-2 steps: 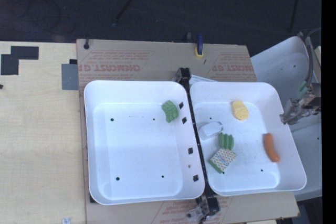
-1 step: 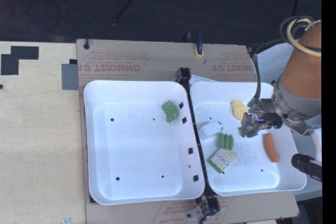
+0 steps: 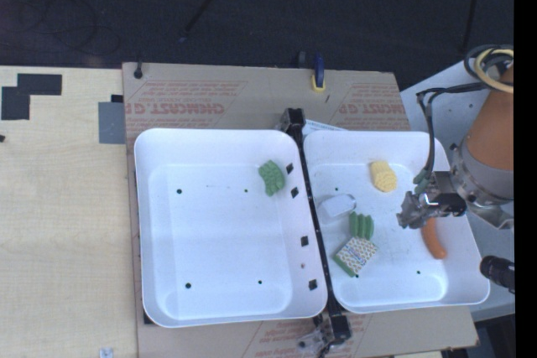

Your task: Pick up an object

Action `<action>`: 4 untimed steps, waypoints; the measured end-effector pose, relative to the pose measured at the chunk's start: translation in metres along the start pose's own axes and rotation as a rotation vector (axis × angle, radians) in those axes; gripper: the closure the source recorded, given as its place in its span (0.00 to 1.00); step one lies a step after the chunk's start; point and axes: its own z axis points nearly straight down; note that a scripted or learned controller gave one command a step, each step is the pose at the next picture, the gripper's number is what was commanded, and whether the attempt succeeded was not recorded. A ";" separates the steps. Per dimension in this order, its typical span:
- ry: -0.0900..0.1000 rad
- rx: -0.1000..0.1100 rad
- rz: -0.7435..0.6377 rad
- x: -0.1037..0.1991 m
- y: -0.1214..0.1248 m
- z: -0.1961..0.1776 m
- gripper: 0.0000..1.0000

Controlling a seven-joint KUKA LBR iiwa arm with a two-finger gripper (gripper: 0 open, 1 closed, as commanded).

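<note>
My gripper (image 3: 411, 216) hangs low over the right side of the right bin (image 3: 394, 148), just left of an orange carrot-shaped piece (image 3: 435, 241) that lies on the bin floor. A yellow corn-like piece (image 3: 383, 176) rests toward the bin's back. Near the bin's middle sit a small green ridged item (image 3: 362, 225), a checkered green-edged block (image 3: 356, 254) and a pale, nearly see-through item (image 3: 338, 205). A green leafy piece (image 3: 272, 177) lies in the left bin (image 3: 168, 148) at its back right.
A black divider with clips (image 3: 304, 214) runs between the two bins. The bins stand on a cardboard sheet (image 3: 218, 101) over a light wooden bench. Cables hang beside the arm at the right edge.
</note>
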 end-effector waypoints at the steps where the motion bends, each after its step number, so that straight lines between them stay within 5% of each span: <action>1: 0.002 -0.015 -0.016 0.103 0.093 -0.048 1.00; 4: -0.002 0.003 -0.014 0.096 0.090 -0.073 1.00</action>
